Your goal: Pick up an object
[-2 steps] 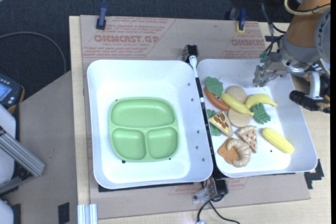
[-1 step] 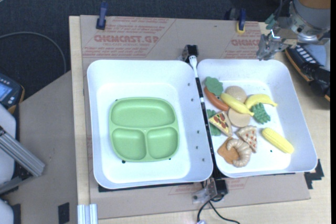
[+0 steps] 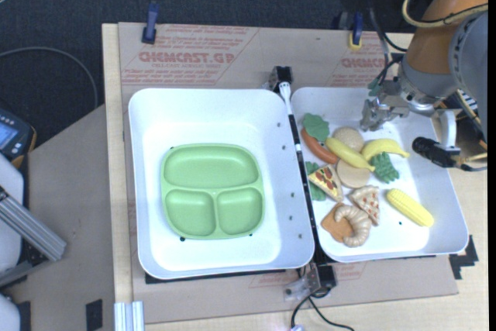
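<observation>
The right white bin (image 3: 442, 232) holds a heap of toy food. A yellow banana (image 3: 349, 155) lies across the middle, with a second banana (image 3: 385, 147) to its right. Around them are a green leafy piece (image 3: 315, 124), an orange sausage (image 3: 318, 147), two pizza slices (image 3: 325, 181) (image 3: 366, 202), a yellow corn cob (image 3: 408, 207) and a tan shrimp (image 3: 353, 223). My gripper (image 3: 377, 115) hangs over the bin's back part, just above and behind the second banana. Nothing shows in its grasp.
In the left white bin (image 3: 147, 136) lies a green plate (image 3: 211, 190) with three compartments. A black hinge strip (image 3: 294, 143) runs between the two bins. The grey arm with its orange band (image 3: 442, 19) comes in from the upper right. Blue clamps (image 3: 149, 23) hold the board's back edge.
</observation>
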Robot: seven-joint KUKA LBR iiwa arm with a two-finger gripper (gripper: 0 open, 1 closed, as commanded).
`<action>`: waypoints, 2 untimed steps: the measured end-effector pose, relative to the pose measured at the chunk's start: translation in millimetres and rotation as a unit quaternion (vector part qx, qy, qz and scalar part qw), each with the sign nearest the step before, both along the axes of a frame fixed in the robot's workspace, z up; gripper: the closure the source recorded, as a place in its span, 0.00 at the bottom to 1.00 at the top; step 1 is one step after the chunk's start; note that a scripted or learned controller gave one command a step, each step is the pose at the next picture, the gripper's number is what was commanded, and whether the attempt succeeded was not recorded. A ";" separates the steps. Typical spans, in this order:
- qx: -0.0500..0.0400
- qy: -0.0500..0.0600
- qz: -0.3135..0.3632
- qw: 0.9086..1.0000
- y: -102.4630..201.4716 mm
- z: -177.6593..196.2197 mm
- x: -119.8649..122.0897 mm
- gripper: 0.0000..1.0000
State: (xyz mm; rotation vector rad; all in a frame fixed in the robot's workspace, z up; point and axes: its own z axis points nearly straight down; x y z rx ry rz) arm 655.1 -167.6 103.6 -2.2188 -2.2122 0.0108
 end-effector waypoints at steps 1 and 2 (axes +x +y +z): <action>-0.002 -0.016 0.004 1.000 57.9 232.6 -4.8 1.00; 0.001 0.001 0.004 1.000 114.1 71.3 9.4 1.00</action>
